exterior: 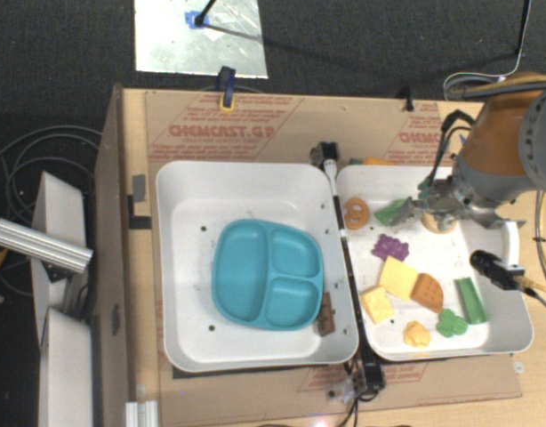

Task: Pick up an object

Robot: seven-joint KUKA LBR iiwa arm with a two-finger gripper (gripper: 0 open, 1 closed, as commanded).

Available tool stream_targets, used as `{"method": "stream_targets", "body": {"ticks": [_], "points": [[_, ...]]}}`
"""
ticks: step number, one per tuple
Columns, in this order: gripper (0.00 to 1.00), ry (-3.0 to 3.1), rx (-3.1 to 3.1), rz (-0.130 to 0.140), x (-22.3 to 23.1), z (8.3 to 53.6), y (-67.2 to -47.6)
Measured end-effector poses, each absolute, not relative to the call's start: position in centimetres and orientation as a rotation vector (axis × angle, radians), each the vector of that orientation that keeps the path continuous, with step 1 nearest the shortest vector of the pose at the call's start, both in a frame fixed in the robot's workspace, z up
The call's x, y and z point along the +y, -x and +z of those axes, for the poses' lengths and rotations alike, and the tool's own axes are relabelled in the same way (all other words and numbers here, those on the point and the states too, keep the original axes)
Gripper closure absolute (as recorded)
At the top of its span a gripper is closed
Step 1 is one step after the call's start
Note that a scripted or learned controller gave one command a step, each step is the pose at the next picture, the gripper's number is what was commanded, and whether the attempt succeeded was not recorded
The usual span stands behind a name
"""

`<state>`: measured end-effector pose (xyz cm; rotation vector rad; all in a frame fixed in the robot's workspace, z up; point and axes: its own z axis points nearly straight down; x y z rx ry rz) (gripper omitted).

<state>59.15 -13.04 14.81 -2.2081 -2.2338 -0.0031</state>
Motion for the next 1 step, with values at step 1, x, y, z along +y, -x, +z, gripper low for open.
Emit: {"method": "stream_targets", "body": {"ticks": [1], "points": [[0.00,2.209,-2.226,0.002,-8.79,8.07,-55.95]]}}
